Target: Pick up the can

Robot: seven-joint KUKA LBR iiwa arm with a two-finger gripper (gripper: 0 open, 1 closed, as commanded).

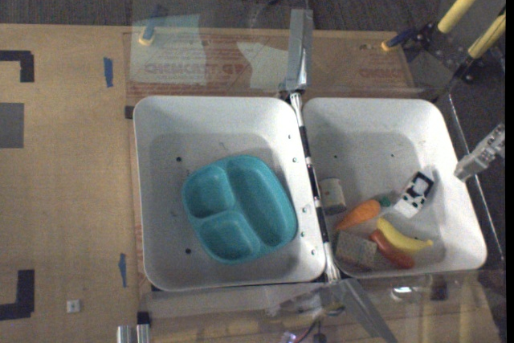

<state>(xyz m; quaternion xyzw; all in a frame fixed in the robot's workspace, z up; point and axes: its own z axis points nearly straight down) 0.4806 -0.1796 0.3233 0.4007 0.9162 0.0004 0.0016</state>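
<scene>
In the right bin (377, 124), a small greyish can-like object (332, 193) lies against the left wall. It is too small to tell for certain that it is the can. A grey part of my gripper (480, 157) reaches in from the right edge, over the bin's right rim. It is well to the right of that object and touches none of the items.
Also in the right bin are an orange carrot (359, 214), a yellow banana (403, 236), a red item (393, 252), a beige block (356, 251) and a black-and-white box (417, 193). The left bin (161, 132) holds a teal divided plate (238, 207).
</scene>
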